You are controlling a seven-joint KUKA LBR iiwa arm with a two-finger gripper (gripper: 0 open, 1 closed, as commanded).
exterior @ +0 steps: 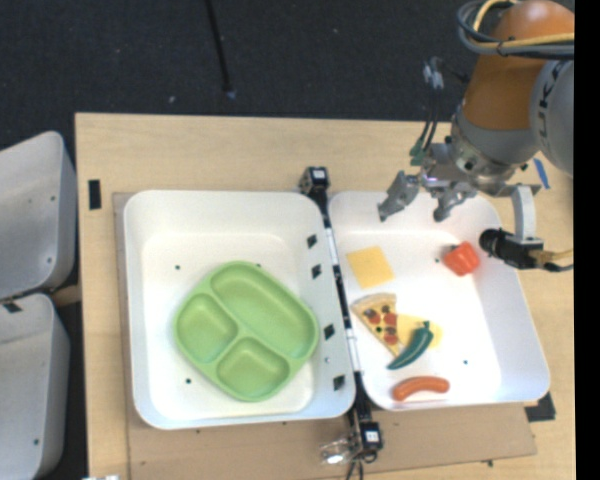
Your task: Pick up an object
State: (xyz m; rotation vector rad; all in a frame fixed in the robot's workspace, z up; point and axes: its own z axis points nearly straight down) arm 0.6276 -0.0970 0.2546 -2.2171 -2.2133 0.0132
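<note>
Gripper (422,200) spread wide, grasping nothing, above right bin (510,368) far edge. Yellow cheese slice (370,265) on bin floor at its 7 o'clock; orange pepper (462,259) at 5 o'clock.

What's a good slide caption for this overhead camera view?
Gripper with jaws open above right bin of toy food; green tray in left bin.

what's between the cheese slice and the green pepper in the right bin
The pizza slice lies between the cheese slice and the green pepper, touching the pepper, as the camera view shows.
</note>
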